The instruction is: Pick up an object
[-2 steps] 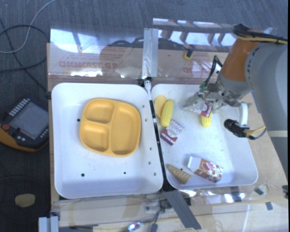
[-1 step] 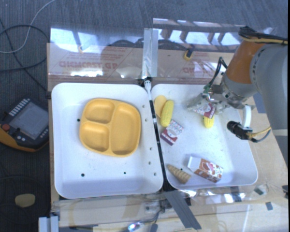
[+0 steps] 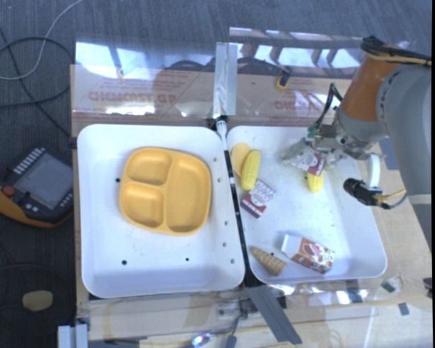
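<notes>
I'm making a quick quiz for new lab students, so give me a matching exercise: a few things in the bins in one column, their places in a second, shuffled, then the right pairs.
Things:
1. yellow divided plate
2. corn cob
3. ice cream cone
4. milk carton

Places:
A. right bin, upper left, by the divider
B. middle of the left bin
C. right bin, near the front edge, right of the cone
D. right bin, front left corner

Pairs: 1-B, 2-A, 3-D, 4-C

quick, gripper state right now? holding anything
Gripper: low in the right bin, over a small red-and-white packet and a yellow piece; open, shut or holding cannot be told.
</notes>
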### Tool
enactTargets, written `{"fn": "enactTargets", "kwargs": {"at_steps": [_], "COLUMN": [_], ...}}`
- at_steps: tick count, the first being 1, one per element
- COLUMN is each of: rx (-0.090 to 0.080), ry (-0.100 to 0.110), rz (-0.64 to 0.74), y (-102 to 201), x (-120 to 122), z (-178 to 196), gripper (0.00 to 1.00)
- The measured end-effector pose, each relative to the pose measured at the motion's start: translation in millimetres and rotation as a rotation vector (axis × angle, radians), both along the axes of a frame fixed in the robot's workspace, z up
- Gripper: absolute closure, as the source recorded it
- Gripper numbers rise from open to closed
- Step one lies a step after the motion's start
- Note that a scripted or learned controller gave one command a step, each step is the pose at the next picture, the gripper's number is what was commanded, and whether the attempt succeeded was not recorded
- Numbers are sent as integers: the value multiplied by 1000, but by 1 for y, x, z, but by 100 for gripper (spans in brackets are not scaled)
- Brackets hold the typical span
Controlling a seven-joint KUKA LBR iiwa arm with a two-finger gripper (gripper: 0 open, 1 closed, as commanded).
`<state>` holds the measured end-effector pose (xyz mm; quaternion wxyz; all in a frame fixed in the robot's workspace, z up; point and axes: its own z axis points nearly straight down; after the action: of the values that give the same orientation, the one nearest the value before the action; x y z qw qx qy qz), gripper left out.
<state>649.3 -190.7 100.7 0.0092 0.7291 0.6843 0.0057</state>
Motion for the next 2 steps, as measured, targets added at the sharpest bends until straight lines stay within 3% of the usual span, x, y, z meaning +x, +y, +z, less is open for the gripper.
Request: {"fn": "enactTargets", "kwargs": {"at_steps": [1,2], "rx": [-4,5], "ry": [-11,8], "rz": [-15,-23], "y": [-3,-8], "x": [-5,3], "z": [0,0], "gripper": [0,0]}}
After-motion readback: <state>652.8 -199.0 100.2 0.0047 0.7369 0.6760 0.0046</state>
